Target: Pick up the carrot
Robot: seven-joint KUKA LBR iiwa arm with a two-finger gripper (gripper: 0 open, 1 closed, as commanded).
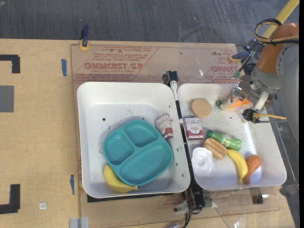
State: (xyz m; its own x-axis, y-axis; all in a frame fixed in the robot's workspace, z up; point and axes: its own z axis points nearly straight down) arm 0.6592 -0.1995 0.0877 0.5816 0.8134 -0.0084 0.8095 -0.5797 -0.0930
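You see two white bins [90, 141], one teal divided plate [137, 152] far left of the gripper [243, 100], two bananas [237, 163] and one carrot [236, 103]. The plate half hides the left banana. The arm [275, 56] reaches in from the right, wrist down; its fingers grip the carrot's orange body.

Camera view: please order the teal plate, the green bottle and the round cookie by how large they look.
1. Teal plate, clearly largest.
2. Green bottle and round cookie look alike in size; I would not rank them.
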